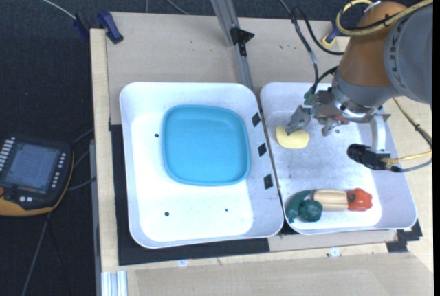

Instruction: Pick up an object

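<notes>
Pale yellow rounded lump [293,139] lies in the right bin [405,198], smooth-looking.

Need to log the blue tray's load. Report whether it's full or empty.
Empty. The blue tray in the left bin shows bare blue bottom right across, with nothing lying in it.

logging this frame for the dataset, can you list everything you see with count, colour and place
bins: 2, white, side by side on the bench
plate: 1, light blue, in the left bin
yellow object: 1, pale yellow, right bin, upper left, by the gripper
green object: 1, dark green, right bin, near edge
tan object: 1, tan, beside the green one
red object: 1, red-orange, at the tan one's right end
pendant: 1, grey and orange, floor at left
gripper: 1, grey, above the right bin
</notes>
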You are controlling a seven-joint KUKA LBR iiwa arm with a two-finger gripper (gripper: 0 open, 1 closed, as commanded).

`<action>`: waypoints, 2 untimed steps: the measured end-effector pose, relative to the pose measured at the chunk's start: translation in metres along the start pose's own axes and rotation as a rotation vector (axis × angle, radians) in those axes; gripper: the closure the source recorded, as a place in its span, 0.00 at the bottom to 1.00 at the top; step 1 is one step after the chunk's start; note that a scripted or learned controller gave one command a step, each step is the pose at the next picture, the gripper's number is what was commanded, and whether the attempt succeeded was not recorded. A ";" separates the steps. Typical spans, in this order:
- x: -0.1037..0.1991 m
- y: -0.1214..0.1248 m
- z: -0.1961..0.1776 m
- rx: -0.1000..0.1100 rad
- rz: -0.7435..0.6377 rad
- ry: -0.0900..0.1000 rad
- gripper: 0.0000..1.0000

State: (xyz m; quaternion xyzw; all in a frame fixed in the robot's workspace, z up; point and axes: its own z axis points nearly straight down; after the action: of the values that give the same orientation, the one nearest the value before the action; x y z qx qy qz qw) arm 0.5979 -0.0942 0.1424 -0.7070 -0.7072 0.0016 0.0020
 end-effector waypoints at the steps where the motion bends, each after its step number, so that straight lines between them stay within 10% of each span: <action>1: 0.000 -0.001 0.049 -0.001 0.000 0.000 0.00; 2: 0.000 0.001 0.036 -0.006 0.000 0.000 1.00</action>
State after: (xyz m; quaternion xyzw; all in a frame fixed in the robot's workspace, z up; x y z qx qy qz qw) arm 0.5985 -0.0938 0.1064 -0.7070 -0.7072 -0.0007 -0.0004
